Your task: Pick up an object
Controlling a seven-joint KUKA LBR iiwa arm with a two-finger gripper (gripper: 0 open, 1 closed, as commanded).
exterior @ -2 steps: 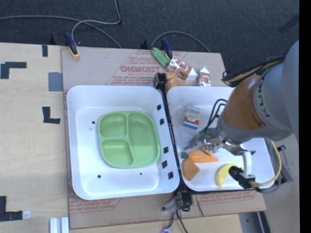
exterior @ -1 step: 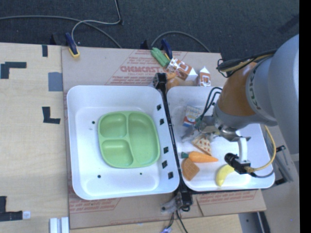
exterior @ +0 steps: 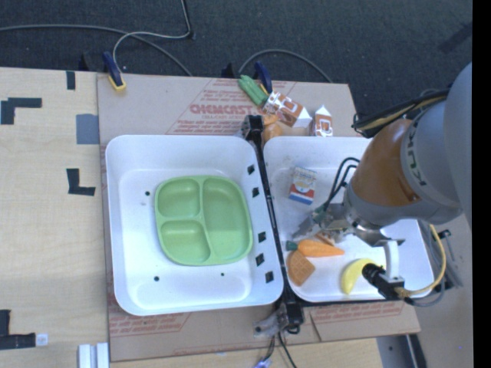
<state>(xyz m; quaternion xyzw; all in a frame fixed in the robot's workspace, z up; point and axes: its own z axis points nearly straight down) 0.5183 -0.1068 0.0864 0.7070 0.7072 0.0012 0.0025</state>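
Note:
In the right bin [exterior: 399, 286] lie an orange carrot [exterior: 320, 248], a tan bread-like piece [exterior: 300, 267], a yellow banana [exterior: 354, 274] and a small white carton with red and blue print [exterior: 303, 185]. My gripper [exterior: 326, 225] hangs low over the bin's middle, just above the carrot. Its tips are dark and blurred against the bin floor.
The left bin [exterior: 123, 205] holds a green divided plate [exterior: 203, 220]. Small cartons [exterior: 295, 115] and a green clamp [exterior: 253, 89] sit on the cardboard behind the bins. The grey arm with its orange band [exterior: 391, 171] covers the right bin's right side.

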